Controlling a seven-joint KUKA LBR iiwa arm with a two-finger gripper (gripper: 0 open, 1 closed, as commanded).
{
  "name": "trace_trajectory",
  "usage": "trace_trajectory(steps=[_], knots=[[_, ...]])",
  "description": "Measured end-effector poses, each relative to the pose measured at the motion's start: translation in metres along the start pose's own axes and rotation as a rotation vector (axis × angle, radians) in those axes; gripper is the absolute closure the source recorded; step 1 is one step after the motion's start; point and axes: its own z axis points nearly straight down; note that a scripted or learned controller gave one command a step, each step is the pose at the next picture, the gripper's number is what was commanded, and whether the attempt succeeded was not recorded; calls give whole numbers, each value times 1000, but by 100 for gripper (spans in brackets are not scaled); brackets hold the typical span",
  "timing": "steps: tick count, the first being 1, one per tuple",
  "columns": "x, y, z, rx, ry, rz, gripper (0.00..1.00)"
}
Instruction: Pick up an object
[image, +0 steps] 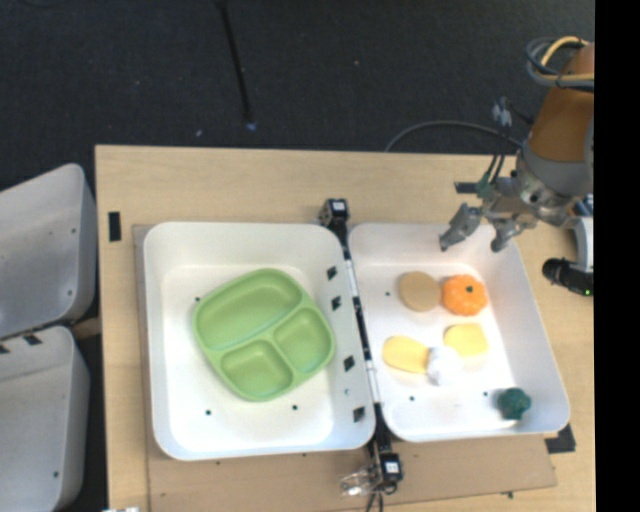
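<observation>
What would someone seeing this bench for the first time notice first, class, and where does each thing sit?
The green divided tray stands out most, lying alone in the left bin. Next comes the small orange pumpkin in the right bin, beside a tan disc and above two yellow pieces. The gripper hangs open over that bin's far edge, holding nothing.

Green divided tray (263, 333) in left bin (160, 400)
</observation>
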Motion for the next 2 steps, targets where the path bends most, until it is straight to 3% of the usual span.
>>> trace_trajectory(steps=[1, 2], knots=[[0, 3, -8, -13, -2, -2, 0], [-6, 1, 53, -9, -3, -1, 0]])
